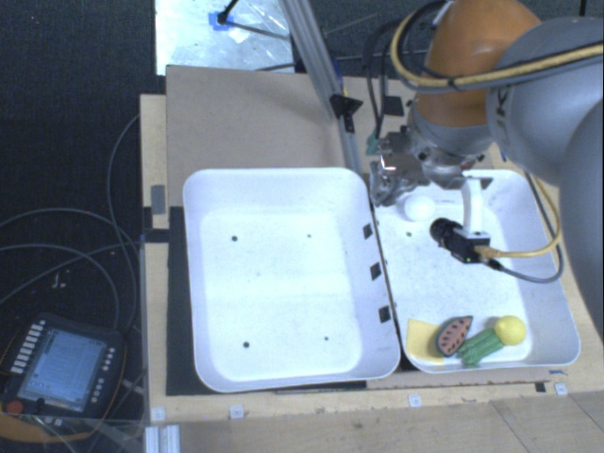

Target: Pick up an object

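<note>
I see my tool [389,189] low in the right bin [557,291] at twelve o'clock beside a white ball [418,206]; its grip I cannot tell. Toy food [469,336] sits at six.

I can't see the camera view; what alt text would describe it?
A grey robot arm reaches from the right over the far end of the right white bin, near a white ball. Toy food pieces lie at that bin's near edge, beside the left bin.
</note>
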### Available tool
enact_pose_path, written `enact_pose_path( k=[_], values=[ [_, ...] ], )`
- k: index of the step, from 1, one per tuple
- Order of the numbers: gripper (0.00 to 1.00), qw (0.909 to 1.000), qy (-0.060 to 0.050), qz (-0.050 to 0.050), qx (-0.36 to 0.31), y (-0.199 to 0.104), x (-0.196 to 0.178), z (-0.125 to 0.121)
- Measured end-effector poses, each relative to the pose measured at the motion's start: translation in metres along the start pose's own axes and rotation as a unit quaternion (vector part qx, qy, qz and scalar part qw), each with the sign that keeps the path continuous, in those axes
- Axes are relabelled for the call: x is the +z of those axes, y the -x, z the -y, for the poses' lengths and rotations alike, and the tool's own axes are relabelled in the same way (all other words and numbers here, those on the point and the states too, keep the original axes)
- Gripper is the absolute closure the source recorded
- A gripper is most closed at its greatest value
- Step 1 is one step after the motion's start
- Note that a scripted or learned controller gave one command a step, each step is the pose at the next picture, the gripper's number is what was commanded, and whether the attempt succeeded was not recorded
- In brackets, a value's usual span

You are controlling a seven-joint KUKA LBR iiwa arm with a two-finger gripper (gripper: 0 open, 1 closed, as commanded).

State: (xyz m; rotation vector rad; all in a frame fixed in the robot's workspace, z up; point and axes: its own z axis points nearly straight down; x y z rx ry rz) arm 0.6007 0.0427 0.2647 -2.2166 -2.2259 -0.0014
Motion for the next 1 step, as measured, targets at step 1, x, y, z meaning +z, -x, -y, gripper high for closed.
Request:
enact_pose_path(
  k=[1],
  values=[
    [1.0,1.0,0.0,0.0,0.0,-0.0449,0.0109,-0.0173]
  ],
)
